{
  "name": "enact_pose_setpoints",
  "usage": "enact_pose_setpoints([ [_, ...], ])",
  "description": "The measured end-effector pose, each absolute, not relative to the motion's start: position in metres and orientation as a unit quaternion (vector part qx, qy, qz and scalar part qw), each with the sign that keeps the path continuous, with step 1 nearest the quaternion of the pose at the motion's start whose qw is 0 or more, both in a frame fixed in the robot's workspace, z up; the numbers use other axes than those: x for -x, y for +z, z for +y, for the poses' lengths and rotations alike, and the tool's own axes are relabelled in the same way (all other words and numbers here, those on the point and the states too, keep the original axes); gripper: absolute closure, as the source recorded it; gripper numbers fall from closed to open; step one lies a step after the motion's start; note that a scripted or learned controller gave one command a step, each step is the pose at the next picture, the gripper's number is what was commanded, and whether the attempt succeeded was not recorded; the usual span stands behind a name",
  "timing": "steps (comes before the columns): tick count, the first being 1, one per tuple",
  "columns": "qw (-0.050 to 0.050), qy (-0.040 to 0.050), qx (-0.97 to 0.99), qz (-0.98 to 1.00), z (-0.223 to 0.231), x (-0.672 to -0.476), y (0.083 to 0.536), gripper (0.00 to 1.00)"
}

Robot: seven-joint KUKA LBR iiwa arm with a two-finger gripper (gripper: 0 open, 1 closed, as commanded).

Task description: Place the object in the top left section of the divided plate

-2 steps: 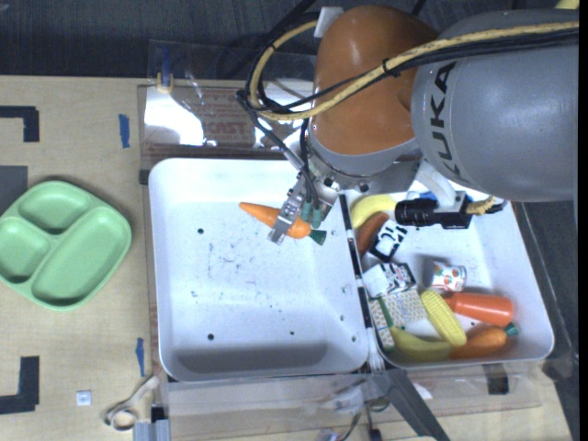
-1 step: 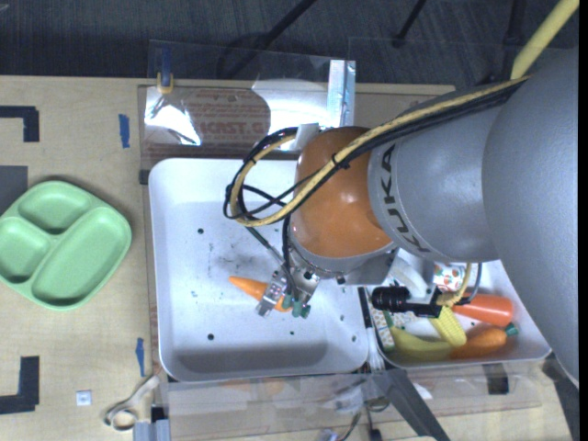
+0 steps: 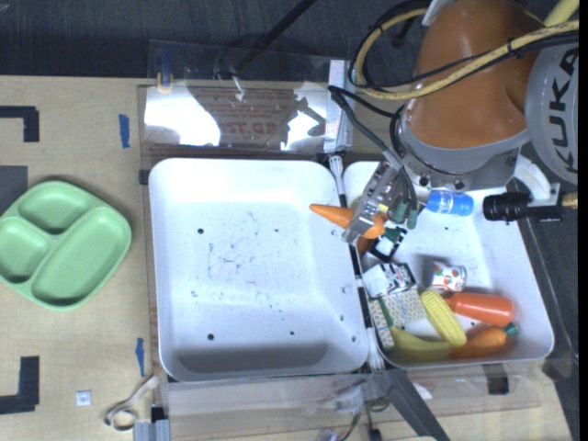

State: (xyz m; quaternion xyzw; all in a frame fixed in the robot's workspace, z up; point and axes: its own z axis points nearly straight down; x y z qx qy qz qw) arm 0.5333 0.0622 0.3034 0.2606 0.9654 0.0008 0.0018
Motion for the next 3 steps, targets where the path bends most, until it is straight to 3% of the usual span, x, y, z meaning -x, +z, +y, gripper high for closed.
enact_pose_setpoints([
  [1,0.001,0.0007,-0.11,0.994,0.038,-0.48,0.216,1.0],
  [2,0.004,0.0009,0.05,0.999,0.062,-0.483,0.31,1.0],
  [3,0.004,0.0015,0.185,0.983,0.146,-0.516,0.288,1.0],
])
